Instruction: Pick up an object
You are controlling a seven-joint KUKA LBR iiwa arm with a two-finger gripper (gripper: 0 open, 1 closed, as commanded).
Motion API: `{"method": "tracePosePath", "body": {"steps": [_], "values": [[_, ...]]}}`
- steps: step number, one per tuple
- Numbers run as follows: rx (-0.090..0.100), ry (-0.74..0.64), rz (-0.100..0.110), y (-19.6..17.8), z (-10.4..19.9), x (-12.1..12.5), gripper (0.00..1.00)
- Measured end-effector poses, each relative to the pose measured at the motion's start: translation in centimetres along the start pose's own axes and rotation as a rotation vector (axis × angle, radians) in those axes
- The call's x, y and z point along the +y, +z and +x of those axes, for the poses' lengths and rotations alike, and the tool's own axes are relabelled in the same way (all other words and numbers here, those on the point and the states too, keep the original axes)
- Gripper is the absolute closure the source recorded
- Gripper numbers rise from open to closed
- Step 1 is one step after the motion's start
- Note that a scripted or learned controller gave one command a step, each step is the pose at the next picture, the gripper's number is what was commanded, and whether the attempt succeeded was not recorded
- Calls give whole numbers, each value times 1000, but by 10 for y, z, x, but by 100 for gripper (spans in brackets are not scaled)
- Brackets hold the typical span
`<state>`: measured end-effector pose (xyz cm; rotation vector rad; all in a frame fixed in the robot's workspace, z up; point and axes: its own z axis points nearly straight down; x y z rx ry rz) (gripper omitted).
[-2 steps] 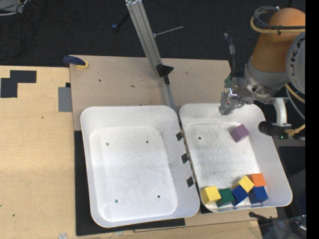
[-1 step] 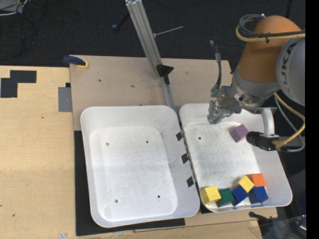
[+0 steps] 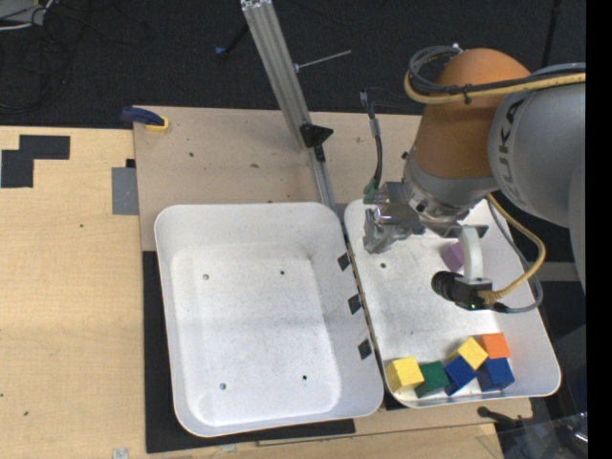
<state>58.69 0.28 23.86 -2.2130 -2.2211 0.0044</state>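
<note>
hovering over the upper-left part of the right bin (image 3: 535,376), the gripper (image 3: 375,228) hangs from the grey arm with the orange band; can't tell its state from this angle, and nothing is seen pinched in it. the blocks are bunched in the bin's near-right corner, well apart from the gripper: yellow block (image 3: 405,372), green block (image 3: 432,379), blue block (image 3: 459,375), second yellow block (image 3: 471,353), orange block (image 3: 495,344) and dark blue block (image 3: 495,375), most touching a neighbour. a purple piece (image 3: 451,254) sits just beside the wrist hardware, partly hidden, and the left bin (image 3: 191,228) lies alongside.
</note>
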Motion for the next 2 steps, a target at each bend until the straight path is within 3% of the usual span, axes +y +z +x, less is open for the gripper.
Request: {"method": "tracePosePath", "body": {"steps": [2], "values": [[0, -1, -1, 12, 91, -35, 100]]}}
